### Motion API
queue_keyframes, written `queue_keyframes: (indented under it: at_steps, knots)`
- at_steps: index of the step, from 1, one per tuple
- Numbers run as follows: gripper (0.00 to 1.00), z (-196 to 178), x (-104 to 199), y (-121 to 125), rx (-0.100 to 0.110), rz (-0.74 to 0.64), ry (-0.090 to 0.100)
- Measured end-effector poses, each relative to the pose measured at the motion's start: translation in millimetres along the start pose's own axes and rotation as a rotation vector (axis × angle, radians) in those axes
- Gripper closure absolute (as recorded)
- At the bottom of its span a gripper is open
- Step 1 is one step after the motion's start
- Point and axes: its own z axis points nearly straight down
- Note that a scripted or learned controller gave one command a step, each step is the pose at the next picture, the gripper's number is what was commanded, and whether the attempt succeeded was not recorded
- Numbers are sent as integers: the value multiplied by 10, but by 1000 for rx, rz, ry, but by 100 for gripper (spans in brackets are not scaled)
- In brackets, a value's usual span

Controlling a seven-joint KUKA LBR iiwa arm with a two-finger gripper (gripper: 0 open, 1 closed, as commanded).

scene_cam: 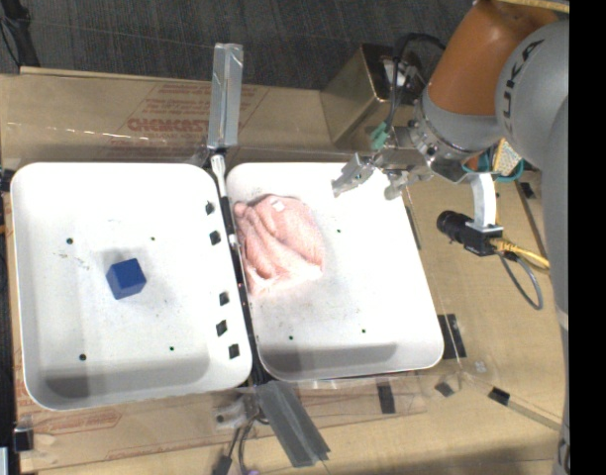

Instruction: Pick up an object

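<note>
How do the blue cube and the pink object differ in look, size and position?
The blue cube is small, solid-coloured and sharp-edged; the pink object is much larger, pale, with rounded, finger-like lobes. The blue cube sits in the left bin, away from its walls; the pink object lies in the right bin, close to the divider between them. Both lie on a bin floor, apart from the gripper.

Pretty bright and even overall, looks like overhead light. The white bins [115, 364] nearly blow out, with soft grey shadows pooling along their near walls. The floor up top goes dark and grainy. Picture's a bit soft and low-res, small stuff like the tool [367, 178] is fuzzy. The arm [501, 67] casts no hard shadow.
</note>
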Motion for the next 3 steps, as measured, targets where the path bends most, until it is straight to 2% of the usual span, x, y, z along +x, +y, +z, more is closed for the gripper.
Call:
queue_keyframes:
  at_steps: [1, 2, 3]
  knots:
    - [0, 1634, 258, 110, 0, -225, 0]
    - [0, 1797, 292, 461, -4, -277, 0]
    - [0, 1799, -17, 18, -3, -264, 0]
